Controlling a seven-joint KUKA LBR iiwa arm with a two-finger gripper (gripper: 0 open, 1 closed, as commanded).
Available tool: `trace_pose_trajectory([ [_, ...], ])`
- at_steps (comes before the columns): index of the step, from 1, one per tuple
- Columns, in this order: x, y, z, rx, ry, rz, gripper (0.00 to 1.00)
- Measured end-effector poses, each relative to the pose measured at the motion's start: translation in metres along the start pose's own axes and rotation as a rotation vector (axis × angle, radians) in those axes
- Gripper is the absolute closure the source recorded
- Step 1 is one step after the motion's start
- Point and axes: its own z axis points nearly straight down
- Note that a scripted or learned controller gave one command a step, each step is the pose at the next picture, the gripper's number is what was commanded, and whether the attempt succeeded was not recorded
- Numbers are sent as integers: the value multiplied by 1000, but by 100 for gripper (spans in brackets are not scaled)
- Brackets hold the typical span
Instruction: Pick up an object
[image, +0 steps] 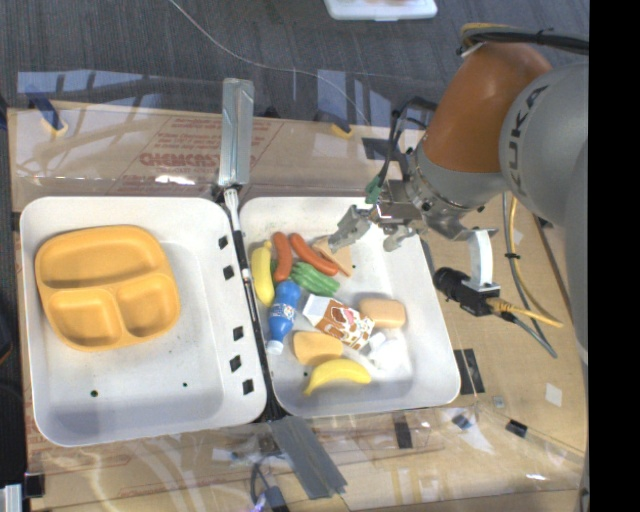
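My gripper (373, 232) hangs over the back of the right bin (440, 345), open, with nothing between its fingers (348, 228). Just left of and below it lie two red sausages (300, 256) and a green piece (318, 281). Further forward in the same bin are a yellow corn-like piece (262, 275), a blue bottle (283, 311), a patterned snack packet (344, 323), a tan bread roll (383, 313), an orange-tan wedge (316, 347) and a yellow banana (337, 375).
The left bin (130, 400) holds a yellow compartment tray (105, 285). A ridge with black clips (243, 300) divides the two bins. The grey arm with its orange band (490, 90) fills the upper right.
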Motion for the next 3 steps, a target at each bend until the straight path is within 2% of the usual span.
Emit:
trace_pose_trajectory([
  [1, -38, 33, 69, 3, 0, 247, 0],
  [2, -40, 81, 157, 4, 1, 358, 0],
  [3, -7, 35, 178, 3, 2, 200, 0],
])
